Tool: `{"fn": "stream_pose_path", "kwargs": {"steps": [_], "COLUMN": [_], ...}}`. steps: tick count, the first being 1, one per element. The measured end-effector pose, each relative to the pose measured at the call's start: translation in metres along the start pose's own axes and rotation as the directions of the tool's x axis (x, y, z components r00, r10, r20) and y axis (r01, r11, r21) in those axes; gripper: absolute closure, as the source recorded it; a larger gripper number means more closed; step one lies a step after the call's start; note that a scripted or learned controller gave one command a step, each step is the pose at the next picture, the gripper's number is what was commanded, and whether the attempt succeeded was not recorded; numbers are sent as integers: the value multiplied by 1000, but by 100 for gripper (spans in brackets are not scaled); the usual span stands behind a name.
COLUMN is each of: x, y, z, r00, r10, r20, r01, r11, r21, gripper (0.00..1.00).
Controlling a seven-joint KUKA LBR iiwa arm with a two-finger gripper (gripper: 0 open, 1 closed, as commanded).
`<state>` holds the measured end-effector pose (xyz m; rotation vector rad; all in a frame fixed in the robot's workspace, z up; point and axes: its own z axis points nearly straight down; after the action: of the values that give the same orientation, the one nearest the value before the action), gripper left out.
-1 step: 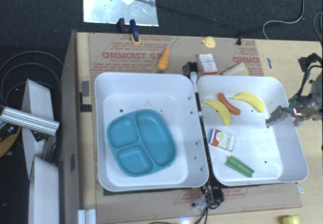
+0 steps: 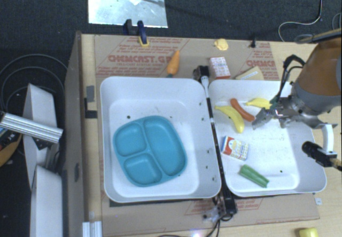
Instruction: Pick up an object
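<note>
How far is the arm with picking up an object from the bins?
Done: the gripper is down inside the right bin, near the banana and the orange sausage. In hand: nothing shows between its fingers. Left: close on one object and lift it; the green piece and small box lie untouched.

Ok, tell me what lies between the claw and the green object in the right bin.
Bare white floor of the right bin, seen in the camera view, separates the claw from the green object.

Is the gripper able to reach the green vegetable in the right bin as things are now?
Probably yes. The green vegetable lies alone near the front of the right bin, nothing on top of it; the small carton is apart. The gripper is over the same bin.
</note>
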<state>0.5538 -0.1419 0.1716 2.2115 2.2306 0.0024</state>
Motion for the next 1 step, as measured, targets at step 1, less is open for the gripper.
{"fn": "stream_pose_path", "kwargs": {"steps": [1], "x": [36], "y": [13], "z": [19], "r00": [1000], "r10": [1], "r20": [0], "r01": [-1], "r11": [1000], "r21": [1], "gripper": [0]}}
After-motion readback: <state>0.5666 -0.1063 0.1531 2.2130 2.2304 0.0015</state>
